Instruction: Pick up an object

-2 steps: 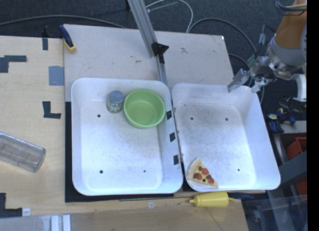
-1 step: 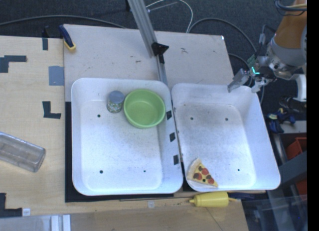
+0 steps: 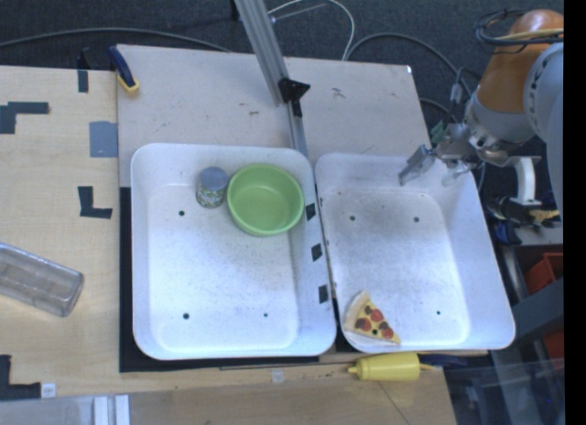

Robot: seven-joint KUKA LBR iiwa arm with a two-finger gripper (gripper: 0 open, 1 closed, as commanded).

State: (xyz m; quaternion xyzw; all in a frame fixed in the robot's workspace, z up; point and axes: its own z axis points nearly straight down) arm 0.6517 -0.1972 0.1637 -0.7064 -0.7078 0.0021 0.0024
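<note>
Two white bins sit on a scuffed board over dark carpet.

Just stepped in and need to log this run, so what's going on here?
The arm's gripper hovers over the right bin's upper edge, holding nothing. The pizza slice toy lies in that bin's lower left corner. The green bowl and a small can sit untouched in the left bin.

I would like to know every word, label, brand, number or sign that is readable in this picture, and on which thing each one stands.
No text can be read here.
The small can in the left bin has a label, too blurred to read.
The green bowl, the pizza slice toy and the yellow bottle show no writing.
</note>
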